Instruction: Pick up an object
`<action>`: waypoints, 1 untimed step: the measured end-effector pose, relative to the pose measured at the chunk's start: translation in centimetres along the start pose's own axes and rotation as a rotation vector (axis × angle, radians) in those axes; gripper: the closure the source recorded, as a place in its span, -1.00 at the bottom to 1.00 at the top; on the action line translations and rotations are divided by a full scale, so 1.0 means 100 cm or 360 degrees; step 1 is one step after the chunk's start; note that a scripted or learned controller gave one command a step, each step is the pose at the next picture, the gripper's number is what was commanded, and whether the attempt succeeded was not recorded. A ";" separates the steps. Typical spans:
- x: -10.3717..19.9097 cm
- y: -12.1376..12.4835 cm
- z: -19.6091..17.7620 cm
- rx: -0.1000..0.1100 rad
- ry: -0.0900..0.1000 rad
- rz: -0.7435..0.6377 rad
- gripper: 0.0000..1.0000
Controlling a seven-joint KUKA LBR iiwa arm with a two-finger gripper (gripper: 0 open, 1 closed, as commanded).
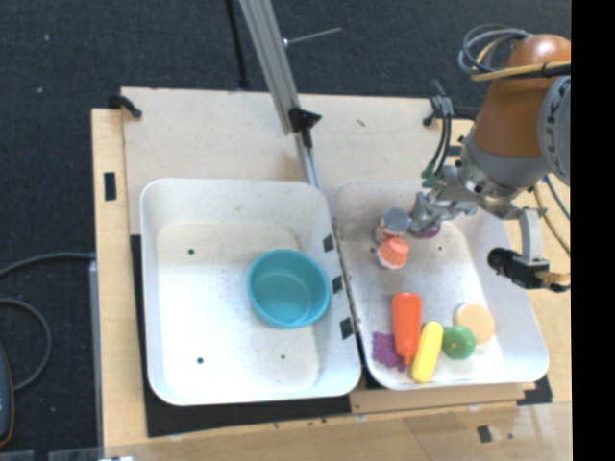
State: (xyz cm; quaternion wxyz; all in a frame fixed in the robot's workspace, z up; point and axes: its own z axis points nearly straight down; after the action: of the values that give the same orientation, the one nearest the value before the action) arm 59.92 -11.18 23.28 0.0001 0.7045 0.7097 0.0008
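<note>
A teal bowl [288, 288] sits in the left bin [192, 219]. In the right bin [500, 353], upper part, the gripper [420, 221] hovers over small objects [393, 252]; its fingers blur together, so I cannot tell their spread. Toys [423, 339] cluster lower right, partly overlapping.

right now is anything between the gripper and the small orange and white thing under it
Nothing visible stands between them. The gripper sits just up and right of the small orange-and-white object in the right bin; the other toys lie lower in the bin.
</note>
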 end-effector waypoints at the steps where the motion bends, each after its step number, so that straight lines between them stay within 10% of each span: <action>1: 0.052 -0.002 -0.010 0.0000 0.0002 -0.0001 1.00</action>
State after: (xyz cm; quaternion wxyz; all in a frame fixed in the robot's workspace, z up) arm 59.68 -5.96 24.26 -0.0003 0.7042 0.7100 0.0014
